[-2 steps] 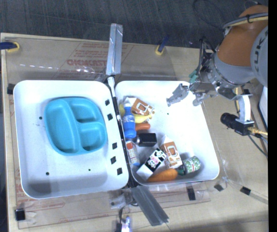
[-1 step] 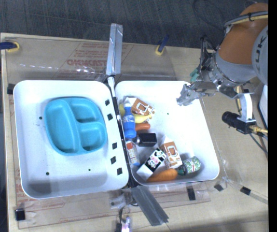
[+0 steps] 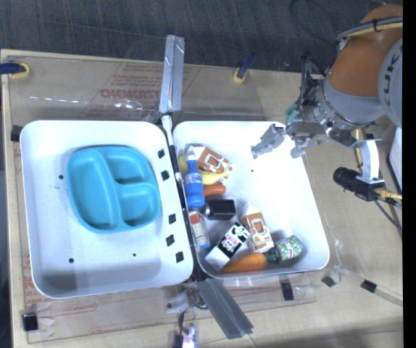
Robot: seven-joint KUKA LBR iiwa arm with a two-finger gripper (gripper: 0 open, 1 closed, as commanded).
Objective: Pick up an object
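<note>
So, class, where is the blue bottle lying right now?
The blue bottle lies in the right bin, hard against its left wall, between the yellow item above it and the black box at its lower right.

Two white bins sit side by side: the left bin [image 3: 41,267] holds one blue divided tray [image 3: 115,187]. The right bin [image 3: 295,187] holds two small cartons [image 3: 211,161], one blue bottle [image 3: 193,189], one carrot [image 3: 243,262], one black block [image 3: 221,209], one cow-patterned box [image 3: 230,241] and one can [image 3: 289,249].
</note>
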